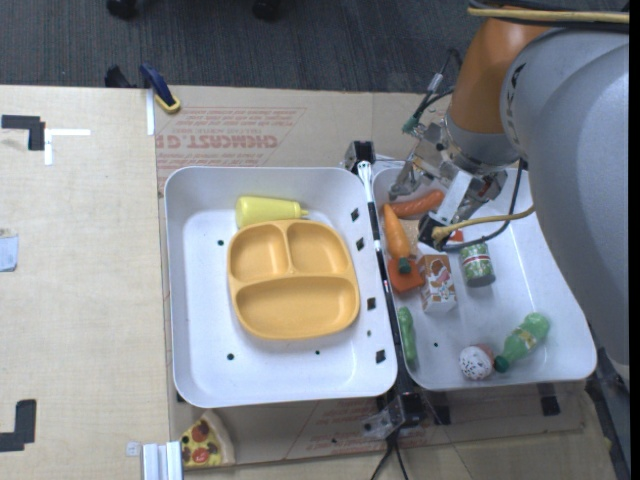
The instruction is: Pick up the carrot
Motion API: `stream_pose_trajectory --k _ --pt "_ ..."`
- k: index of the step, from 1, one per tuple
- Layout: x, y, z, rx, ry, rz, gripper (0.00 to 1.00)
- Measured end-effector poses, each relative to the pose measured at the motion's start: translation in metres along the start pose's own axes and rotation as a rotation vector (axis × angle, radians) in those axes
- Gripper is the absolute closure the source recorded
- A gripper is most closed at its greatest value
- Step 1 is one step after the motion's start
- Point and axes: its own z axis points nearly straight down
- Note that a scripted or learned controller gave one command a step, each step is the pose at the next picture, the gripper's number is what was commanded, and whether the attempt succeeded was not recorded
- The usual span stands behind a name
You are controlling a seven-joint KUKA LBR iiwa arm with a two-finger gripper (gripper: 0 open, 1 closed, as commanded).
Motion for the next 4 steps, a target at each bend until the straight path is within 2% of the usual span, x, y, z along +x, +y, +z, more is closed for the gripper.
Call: stream_pose_trajectory --k 1,2,3,4 --pt "0.043 -0.023 0.0 0.0 0.0 -0.073 0.0" --pt "0.074 -0.112 0.027 0.003 -0.002 -0.297 0.0" --pt "0.105 -0.087 0.086 -0.001 0.023 -0.045 0.0" --pt "0.102 -0.085 0.08 -0.004 0.018 -0.046 1.0"
